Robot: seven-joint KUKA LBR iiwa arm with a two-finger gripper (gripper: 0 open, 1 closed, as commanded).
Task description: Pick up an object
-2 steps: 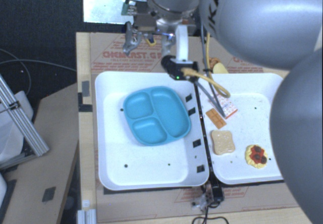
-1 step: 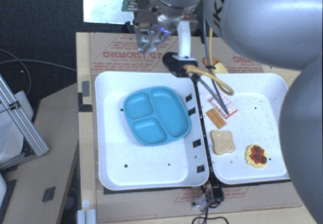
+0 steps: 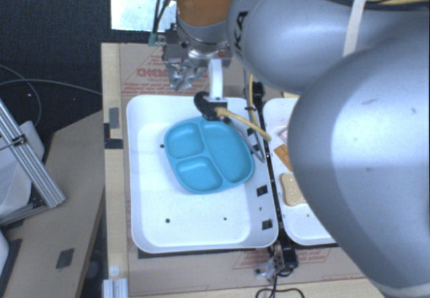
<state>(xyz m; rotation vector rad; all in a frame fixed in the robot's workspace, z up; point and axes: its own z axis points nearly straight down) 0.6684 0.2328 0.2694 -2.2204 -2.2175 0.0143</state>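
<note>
A light blue divided plate (image 3: pixel 207 156) with three compartments lies flat in the middle of the left bin (image 3: pixel 151 223). My gripper (image 3: pixel 181 78) hangs over the far rim of that bin, up and to the left of the plate and apart from it. Nothing is seen held in it. The arm's large grey body covers most of the right bin (image 3: pixel 306 233).
In the right bin lie a tan, bread-like piece (image 3: pixel 291 189), a smaller tan piece (image 3: pixel 282 154) and something pinkish (image 3: pixel 283 133), all partly hidden by the arm. Cardboard (image 3: pixel 138 68) lies under the bins. A metal frame (image 3: pixel 27 162) stands at the left.
</note>
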